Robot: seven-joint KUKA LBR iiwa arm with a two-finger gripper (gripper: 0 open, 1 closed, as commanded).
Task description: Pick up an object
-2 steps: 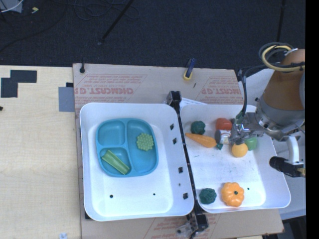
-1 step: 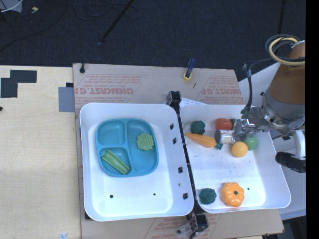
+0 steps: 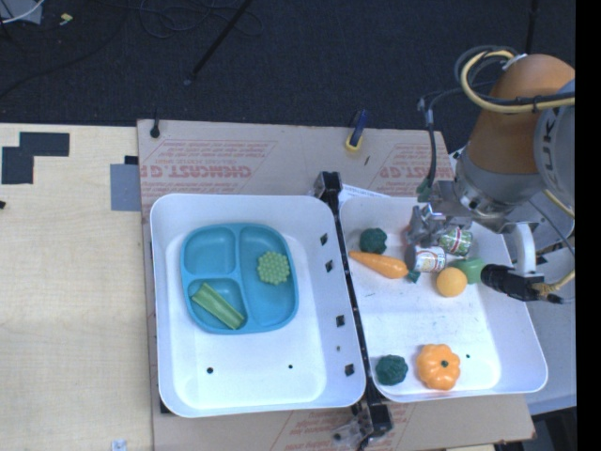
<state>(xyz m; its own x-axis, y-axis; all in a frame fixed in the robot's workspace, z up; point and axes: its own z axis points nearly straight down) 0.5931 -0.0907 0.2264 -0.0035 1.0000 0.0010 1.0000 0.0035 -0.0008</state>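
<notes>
down in the right bin [image 3: 507,365], the hand [image 3: 424,225] sits low over a cluster of toys near the bin's back half; whether it is clenched or released cannot be told, and nothing shows as grasped. right beside the hand lie two small cans: one with a green label [image 3: 456,241] toward the arm, and a white one [image 3: 430,260] just in front of the hand. a carrot [image 3: 377,264] lies just left of the white can, its tip pointing at the divider between the bins. a dark green broccoli piece [image 3: 373,241] rests just behind the carrot. a yellow lemon [image 3: 452,282] sits just right of the white can, toward the bin's front. at the right bin's front edge stand an orange pumpkin [image 3: 439,365] and, just left of it, a second dark green piece [image 3: 392,370]. in the left bin [image 3: 178,365] lies a blue divided plate [image 3: 208,247], holding a green round piece [image 3: 273,268] in one compartment and a green pod [image 3: 217,305] in another.
</notes>
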